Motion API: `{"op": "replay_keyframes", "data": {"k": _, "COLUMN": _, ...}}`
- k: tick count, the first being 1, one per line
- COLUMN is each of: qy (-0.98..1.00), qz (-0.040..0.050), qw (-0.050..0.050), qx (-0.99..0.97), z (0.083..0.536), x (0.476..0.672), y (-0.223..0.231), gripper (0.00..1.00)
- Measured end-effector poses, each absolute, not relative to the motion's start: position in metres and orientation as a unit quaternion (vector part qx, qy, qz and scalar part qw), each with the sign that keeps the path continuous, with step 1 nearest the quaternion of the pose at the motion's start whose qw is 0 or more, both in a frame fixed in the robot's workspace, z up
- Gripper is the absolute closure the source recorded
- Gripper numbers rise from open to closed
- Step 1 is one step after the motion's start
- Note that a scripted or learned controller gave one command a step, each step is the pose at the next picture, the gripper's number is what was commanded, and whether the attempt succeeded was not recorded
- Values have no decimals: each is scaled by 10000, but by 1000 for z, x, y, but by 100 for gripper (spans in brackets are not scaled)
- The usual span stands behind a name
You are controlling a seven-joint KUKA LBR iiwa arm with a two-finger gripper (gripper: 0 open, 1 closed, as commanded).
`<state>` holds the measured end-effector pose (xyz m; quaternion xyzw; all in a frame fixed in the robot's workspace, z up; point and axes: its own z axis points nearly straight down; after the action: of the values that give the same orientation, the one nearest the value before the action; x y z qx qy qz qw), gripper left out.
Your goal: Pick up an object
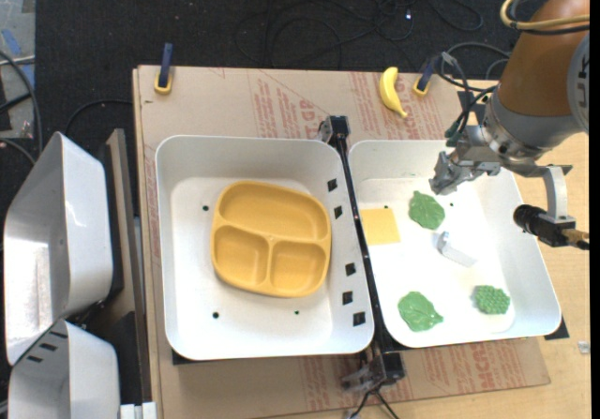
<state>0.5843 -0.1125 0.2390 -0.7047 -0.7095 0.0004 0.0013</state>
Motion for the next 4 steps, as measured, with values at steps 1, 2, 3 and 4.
{"op": "replay_keyframes", "data": {"k": 1, "qy": -7093, "qz": 1, "qw": 3, "qx": -7049, "z": 236, "x": 588, "y": -62, "gripper": 100}}
{"op": "replay_keyframes", "data": {"k": 2, "qy": -7096, "qz": 5, "qw": 13, "qx": -7046, "z": 225, "x": 575, "y": -12, "gripper": 100}}
{"op": "replay_keyframes", "data": {"k": 3, "qy": -7097, "qz": 3, "qw": 8, "qx": -7045, "z": 219, "x": 573, "y": 45, "gripper": 100}}
{"op": "replay_keyframes", "data": {"k": 4, "qy": -7094, "qz": -3, "qw": 1, "qx": -7048, "z": 228, "x": 565, "y": 88, "gripper": 100}}
